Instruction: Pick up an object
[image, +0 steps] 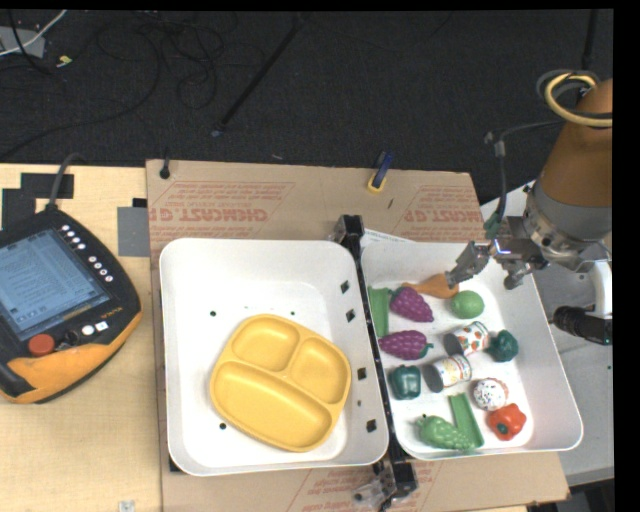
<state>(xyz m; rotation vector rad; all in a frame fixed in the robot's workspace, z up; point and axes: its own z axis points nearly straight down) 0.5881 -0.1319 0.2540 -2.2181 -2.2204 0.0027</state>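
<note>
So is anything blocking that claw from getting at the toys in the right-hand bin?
Nothing visible does. The gripper hangs over the top right part of the right bin, and the toys lie uncovered under it. The nearest are the orange carrot piece and green ball. They are packed close, so neighbours may get bumped.

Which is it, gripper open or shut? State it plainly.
Open. The gripper hangs over the right bin's far edge, its two fingers spread apart with nothing between them.

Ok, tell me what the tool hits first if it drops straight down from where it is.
Probably the green ball or the orange piece beside it, in the right bin; the tool hangs just above them, though depth is unclear.
</note>
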